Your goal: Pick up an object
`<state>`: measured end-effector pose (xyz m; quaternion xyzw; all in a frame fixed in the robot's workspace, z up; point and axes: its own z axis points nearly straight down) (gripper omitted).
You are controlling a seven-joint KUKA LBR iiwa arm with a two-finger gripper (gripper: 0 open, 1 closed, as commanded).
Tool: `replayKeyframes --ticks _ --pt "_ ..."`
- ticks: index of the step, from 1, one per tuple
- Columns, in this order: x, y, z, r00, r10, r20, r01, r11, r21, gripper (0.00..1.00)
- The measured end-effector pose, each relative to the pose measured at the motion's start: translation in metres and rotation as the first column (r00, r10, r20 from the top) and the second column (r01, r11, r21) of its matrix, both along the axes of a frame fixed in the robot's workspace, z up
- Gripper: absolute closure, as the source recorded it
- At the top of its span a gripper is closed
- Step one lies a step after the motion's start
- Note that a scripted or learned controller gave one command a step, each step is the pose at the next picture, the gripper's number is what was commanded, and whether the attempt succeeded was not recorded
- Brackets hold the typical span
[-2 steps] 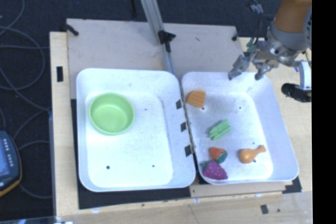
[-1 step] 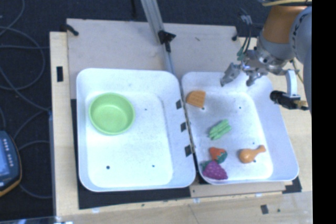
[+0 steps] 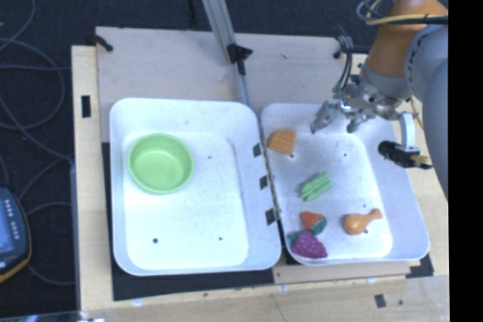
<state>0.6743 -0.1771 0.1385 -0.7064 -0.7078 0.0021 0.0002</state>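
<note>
Your hand hovers over the right bin's far end, fingers spread, pinching nothing.
Orange piece just left; green toy below it.

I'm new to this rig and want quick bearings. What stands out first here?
A bright green bowl sits alone in the left bin. The right bin holds small toy foods, among them a purple grape bunch at its near edge. The gripper hangs over that bin's far end.
</note>
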Motion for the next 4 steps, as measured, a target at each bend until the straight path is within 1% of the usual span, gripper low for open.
replayKeyframes --ticks 1,2,3,4 --pt "0.002 -0.001 0.015 1.0 0.002 0.008 -0.002 1.0 -0.004 1.0" --pt "0.007 0.0 0.061 1.0 0.003 0.01 -0.003 1.0 0.002 1.0" --pt "0.008 -0.001 0.076 1.0 0.005 0.007 -0.005 1.0 0.002 1.0" --pt "-0.002 0.052 0.092 1.0 0.005 0.005 -0.005 1.0 0.004 1.0"
